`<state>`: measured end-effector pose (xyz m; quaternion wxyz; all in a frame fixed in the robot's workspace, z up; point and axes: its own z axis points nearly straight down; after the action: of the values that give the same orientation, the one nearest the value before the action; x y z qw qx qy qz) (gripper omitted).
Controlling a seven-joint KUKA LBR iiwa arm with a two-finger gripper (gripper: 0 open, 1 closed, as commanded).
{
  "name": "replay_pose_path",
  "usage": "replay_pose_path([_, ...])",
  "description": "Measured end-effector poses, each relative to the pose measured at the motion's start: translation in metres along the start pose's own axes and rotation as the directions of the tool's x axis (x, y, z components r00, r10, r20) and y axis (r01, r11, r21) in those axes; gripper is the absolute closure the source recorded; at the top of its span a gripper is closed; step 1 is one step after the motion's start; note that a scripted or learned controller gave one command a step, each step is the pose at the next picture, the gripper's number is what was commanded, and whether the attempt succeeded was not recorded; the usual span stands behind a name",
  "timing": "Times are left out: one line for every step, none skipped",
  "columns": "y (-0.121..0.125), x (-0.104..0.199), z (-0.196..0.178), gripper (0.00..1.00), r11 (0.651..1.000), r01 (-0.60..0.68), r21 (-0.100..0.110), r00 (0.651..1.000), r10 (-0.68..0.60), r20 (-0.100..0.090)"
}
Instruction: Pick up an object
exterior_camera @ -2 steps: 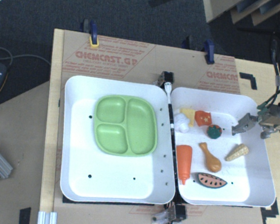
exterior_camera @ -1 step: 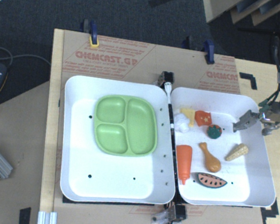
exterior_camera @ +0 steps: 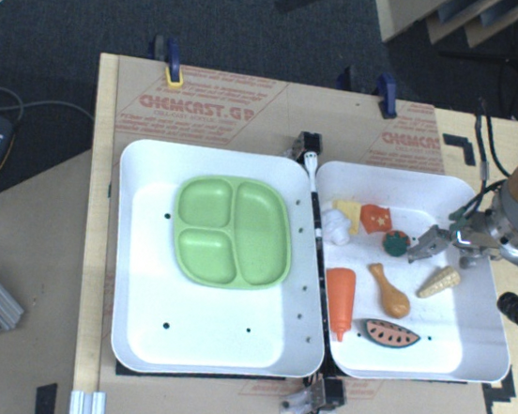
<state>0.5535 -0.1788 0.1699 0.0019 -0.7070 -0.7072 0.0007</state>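
Gripper hangs over the right bin w/ fingers spread and nothing between them, just left of the pale corn cob and right of the green-topped piece and red block. Other candidates lie nearer the front: chicken drumstick, carrot, watermelon slice; the green divided plate sits alone in the left bin. Main risk imo: the gripper comes down in the gap btwn cob and green piece and shuts on air, or a fingertip clips the cob and knocks it toward the bin wall.
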Motion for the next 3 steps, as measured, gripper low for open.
replay_pose_path([0.002,0.003,0.042,0.0,1.0,0.0,0.0,1.0,0.0,0.0])
replay_pose_path([0.006,0.005,0.083,0.0,1.0,0.003,-0.01,1.0,-0.003,0.0])
replay_pose_path([0.003,0.003,0.075,1.0,1.0,0.0,-0.005,1.0,0.0,0.002])
